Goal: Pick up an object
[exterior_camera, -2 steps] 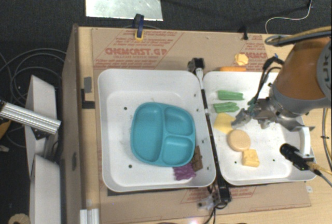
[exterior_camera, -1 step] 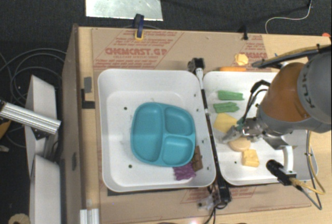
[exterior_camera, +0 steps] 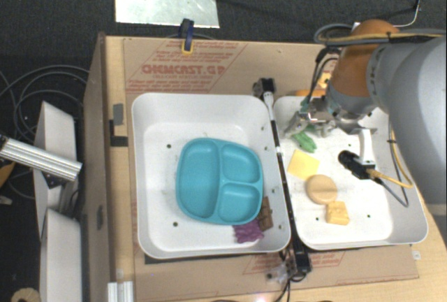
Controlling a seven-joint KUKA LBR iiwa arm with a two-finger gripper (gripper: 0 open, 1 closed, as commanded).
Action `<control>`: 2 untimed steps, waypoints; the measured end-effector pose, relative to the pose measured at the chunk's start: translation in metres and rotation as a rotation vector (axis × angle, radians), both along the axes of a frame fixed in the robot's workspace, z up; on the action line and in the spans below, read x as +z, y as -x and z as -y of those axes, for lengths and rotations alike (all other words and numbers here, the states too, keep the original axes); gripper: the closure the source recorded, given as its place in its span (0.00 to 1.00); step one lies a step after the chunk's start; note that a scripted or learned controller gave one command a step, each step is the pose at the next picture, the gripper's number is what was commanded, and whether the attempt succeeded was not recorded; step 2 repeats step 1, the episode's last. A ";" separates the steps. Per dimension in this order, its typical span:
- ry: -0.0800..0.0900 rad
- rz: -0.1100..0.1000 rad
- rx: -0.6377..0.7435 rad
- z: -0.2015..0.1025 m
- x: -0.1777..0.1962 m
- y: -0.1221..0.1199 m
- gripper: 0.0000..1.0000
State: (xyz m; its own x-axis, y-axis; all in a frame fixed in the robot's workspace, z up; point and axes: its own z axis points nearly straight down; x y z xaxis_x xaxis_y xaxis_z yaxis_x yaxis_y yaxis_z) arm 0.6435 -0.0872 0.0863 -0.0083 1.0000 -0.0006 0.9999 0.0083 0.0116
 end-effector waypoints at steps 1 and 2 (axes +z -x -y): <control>0.000 -0.006 -0.002 0.002 0.010 0.003 1.00; 0.000 -0.006 -0.002 0.002 0.010 0.003 1.00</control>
